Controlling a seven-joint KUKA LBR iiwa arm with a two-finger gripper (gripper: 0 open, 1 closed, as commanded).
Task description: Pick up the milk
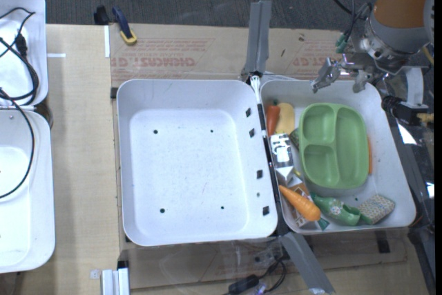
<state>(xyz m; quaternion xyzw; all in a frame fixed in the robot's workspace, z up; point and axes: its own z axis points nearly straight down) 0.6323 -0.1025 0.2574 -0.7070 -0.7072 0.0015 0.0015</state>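
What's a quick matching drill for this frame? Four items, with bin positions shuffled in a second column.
Items:
1. green divided plastic tray
2. orange toy carrot with green top
3. beige rectangular sponge
4. two-finger metal gripper

Places:
A. near right corner of the right bin
B. above the far rim of the right bin
C. middle of the right bin
D. near left part of the right bin, by the divider

Pairs: 1-C, 2-D, 3-A, 4-B
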